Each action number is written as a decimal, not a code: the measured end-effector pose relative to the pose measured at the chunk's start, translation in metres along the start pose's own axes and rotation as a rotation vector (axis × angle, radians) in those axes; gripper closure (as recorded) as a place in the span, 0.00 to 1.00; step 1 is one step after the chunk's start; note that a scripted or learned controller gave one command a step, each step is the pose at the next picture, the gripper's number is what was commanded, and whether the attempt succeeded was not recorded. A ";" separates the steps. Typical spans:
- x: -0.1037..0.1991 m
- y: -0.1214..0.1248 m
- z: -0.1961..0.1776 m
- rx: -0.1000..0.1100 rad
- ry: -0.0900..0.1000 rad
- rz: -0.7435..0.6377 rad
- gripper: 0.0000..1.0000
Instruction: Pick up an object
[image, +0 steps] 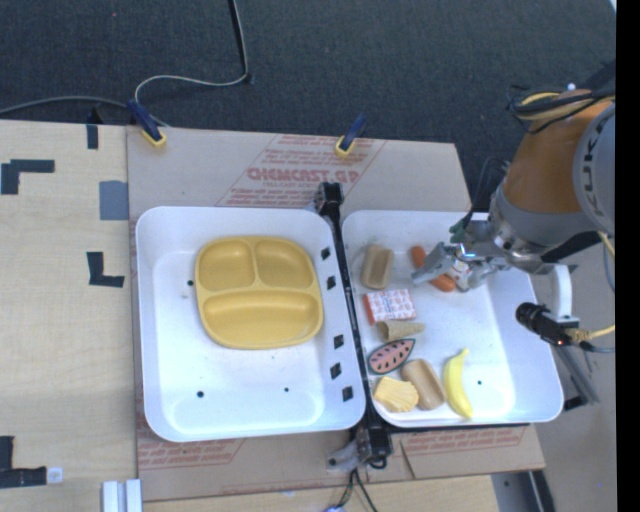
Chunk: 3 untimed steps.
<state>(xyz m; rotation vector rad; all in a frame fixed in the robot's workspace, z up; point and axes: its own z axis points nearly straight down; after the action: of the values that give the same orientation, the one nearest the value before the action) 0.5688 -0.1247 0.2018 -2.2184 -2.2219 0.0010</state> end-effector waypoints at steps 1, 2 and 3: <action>-0.036 0.051 0.115 -0.007 -0.003 0.001 0.00; -0.036 0.051 0.105 -0.008 -0.005 0.000 1.00; 0.029 0.020 0.009 -0.001 0.000 -0.001 1.00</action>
<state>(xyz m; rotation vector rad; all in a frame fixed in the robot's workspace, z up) 0.5884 -0.0954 0.1929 -2.2179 -2.2229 0.0002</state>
